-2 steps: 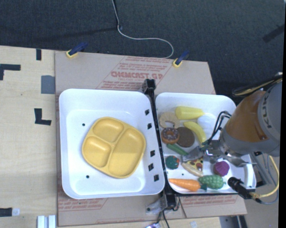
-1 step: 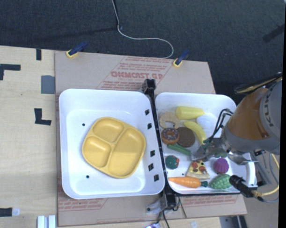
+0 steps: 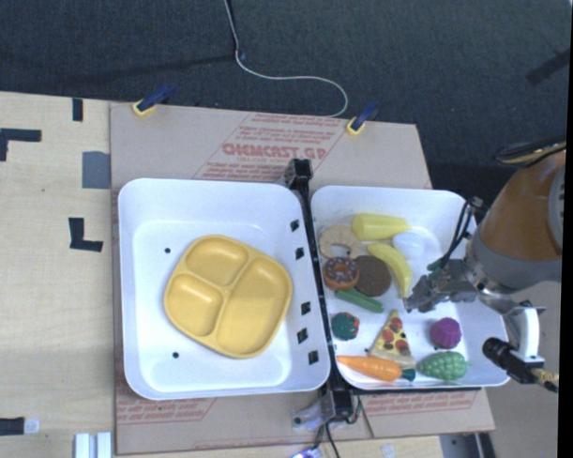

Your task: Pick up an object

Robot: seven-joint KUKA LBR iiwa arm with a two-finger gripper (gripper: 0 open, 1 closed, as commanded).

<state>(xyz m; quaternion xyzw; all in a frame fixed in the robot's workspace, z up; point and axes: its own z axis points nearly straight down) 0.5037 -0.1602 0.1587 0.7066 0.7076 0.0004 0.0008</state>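
Observation:
The right bin (image 3: 449, 203) holds several toy foods: a yellow corn-like piece (image 3: 379, 225), a banana (image 3: 392, 266), a white round piece (image 3: 414, 245), a sprinkled donut (image 3: 340, 271), a brown cookie (image 3: 370, 275), a green pepper (image 3: 359, 299), a pizza slice (image 3: 392, 338), a purple piece (image 3: 444, 332), a carrot (image 3: 368, 368) and a bumpy green piece (image 3: 441, 366). My gripper (image 3: 421, 296) hangs low over the right bin, just right of the banana's lower tip and up-left of the purple piece. Nothing is visibly held in it.
The left bin (image 3: 140, 265) carries a yellow divided plate (image 3: 228, 295). A black divider (image 3: 311, 271) runs between the bins. The orange-banded arm (image 3: 521, 232) covers the right bin's right edge. A small green-and-red toy (image 3: 345, 324) lies near the divider.

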